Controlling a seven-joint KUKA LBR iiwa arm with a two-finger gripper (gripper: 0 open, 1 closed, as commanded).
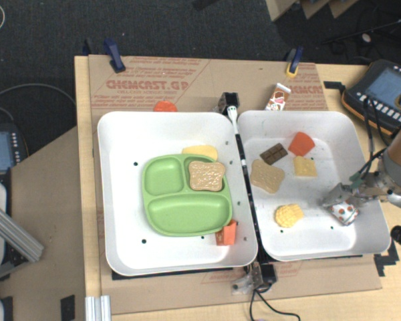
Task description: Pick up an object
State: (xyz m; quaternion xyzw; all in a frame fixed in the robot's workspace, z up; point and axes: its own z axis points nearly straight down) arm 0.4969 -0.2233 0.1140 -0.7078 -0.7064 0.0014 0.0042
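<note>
My gripper (341, 199) reaches in from the right, low over the right bin (321, 243) near its right wall. A small white object with red spots (345, 212) lies just under and in front of it, touching or nearly touching; I cannot see whether it is gripped. Further left in this bin lie a yellow round biscuit (289, 215), a tan bread slice (266, 176), a yellow square (305, 168), a brown chocolate piece (273, 154) and an orange-red piece (301, 143).
The left bin (120, 179) holds a green divided plate (186, 196) with a tan waffle (206, 175) in one compartment, a yellow piece (200, 153) behind it and an orange block (226, 233) at its front right. A small carton (278, 97) lies behind the bins.
</note>
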